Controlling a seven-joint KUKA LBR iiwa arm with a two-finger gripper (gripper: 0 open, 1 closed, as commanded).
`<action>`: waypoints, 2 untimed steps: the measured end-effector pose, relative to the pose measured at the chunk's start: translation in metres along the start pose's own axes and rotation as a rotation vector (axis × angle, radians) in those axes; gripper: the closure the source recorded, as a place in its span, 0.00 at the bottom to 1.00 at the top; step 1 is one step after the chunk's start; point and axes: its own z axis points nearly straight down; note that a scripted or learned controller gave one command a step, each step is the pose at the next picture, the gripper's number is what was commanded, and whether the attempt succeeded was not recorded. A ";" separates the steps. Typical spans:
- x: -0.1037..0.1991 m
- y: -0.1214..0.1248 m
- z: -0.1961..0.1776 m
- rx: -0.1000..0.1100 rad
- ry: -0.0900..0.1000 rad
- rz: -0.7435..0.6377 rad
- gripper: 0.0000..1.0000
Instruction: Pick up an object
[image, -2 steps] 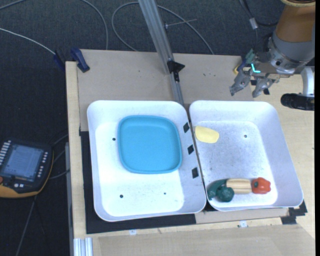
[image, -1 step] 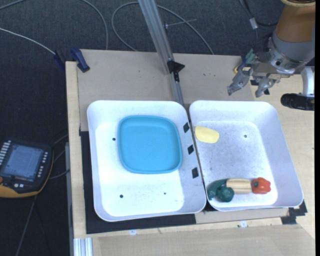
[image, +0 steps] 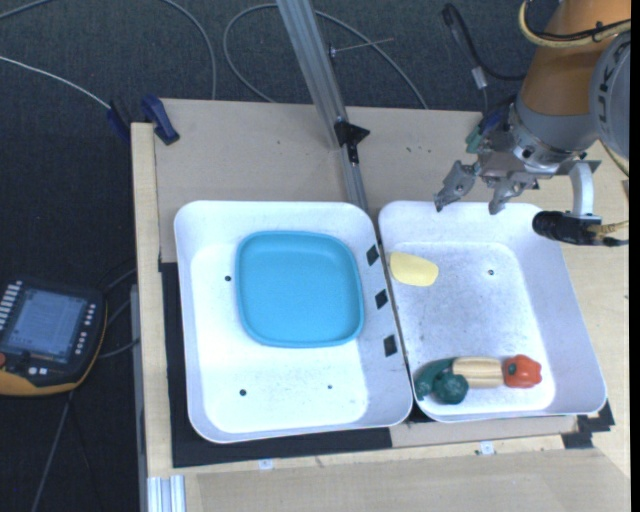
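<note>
Pincer (image: 468, 199) up at about one o'clock in the frame, fingers spread apart and clenching nothing, tips hanging over the far rim of the right bin (image: 570, 300). Grey wrist and orange band of the arm (image: 560, 80) rising behind it toward the upper right corner.

Now from the near edge back. Pale table (image: 300, 480) across the bottom, black matting peeking out under the bins. Down at five o'clock, along the near wall of the right bin, three items in a row: dark green lump (image: 442, 383) on the left, tan roll-shaped piece (image: 478, 372) touching it in the middle, red tomato-like piece (image: 521, 371) just beside that on the right. All well apart from the pincer.

Further back in the same bin, near its left wall at roughly twelve o'clock from the green lump, pale yellow wedge (image: 413, 269) lying flat. Nearest of the objects to the pincer, yet clearly apart from it.

Over in the left bin (image: 200, 300), blue tray (image: 298, 288) resting toward the far half, close to the frame's centre.

Out at nine o'clock, off the table on the dark floor, handheld control pendant (image: 45, 335) with lit screen. At twelve o'clock, slanted metal pole (image: 320, 80) crossing the table's far edge, and cables (image: 150, 50) looping over the carpet beyond.
</note>
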 end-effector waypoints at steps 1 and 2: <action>0.005 -0.002 0.043 -0.001 0.000 0.001 0.00; -0.002 -0.008 0.091 0.000 0.000 0.001 0.00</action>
